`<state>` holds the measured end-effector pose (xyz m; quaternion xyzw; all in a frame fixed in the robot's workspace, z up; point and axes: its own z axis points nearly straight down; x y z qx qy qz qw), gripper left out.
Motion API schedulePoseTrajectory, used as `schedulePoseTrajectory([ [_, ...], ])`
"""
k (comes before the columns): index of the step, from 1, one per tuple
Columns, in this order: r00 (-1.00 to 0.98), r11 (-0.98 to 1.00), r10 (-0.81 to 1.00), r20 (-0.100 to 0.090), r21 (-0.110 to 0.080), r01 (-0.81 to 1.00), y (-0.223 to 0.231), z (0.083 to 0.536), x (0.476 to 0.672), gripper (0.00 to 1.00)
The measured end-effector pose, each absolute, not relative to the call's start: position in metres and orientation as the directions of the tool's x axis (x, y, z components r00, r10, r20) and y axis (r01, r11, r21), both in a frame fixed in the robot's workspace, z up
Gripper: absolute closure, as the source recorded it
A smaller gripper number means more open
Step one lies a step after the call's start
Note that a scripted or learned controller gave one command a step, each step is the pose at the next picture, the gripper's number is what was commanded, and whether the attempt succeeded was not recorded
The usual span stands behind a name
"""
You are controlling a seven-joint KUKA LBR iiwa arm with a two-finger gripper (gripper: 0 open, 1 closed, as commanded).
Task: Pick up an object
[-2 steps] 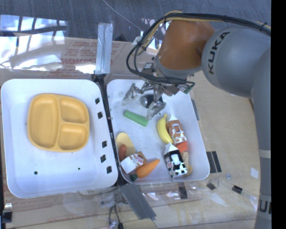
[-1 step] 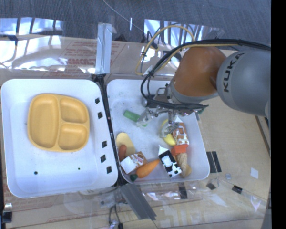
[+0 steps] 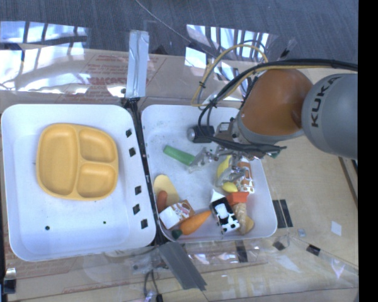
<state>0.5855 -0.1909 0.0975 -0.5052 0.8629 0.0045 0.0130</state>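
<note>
My gripper [image 3: 232, 163] hangs over the right bin [image 3: 170, 128], just under the grey arm with its orange band [image 3: 274, 102]. Its fingers reach down among small toys near a yellow banana-like piece [image 3: 223, 167]. Close by lie a yellow and red item [image 3: 232, 186], a green stick [image 3: 177, 155], an orange carrot [image 3: 195, 221], a black-and-white cow figure [image 3: 222, 216] and a red-and-white block [image 3: 169, 214]. Nothing shows plainly between the fingers.
The left bin [image 3: 25, 231] holds a yellow divided plate [image 3: 77, 161]. A black divider with clips [image 3: 136, 168] runs between the bins. Cables [image 3: 227, 74] loop above the wrist. Toys crowd the right bin's lower half; its upper left is bare.
</note>
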Motion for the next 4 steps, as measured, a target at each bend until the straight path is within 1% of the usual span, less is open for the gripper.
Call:
schedulePoseTrajectory([
  [1,-0.483,0.484,-0.875,-0.019,-0.009,-0.875,-0.193,0.108,0.586,1.00],
  [2,-0.205,0.205,-0.979,-0.001,-0.003,-0.979,-0.209,0.126,0.560,1.00],
  [3,0.179,-0.179,-0.984,-0.003,0.003,-0.984,-0.209,0.136,0.529,1.00],
  [4,0.234,-0.234,-0.972,-0.006,0.002,-0.972,-0.140,0.103,0.587,1.00],
])
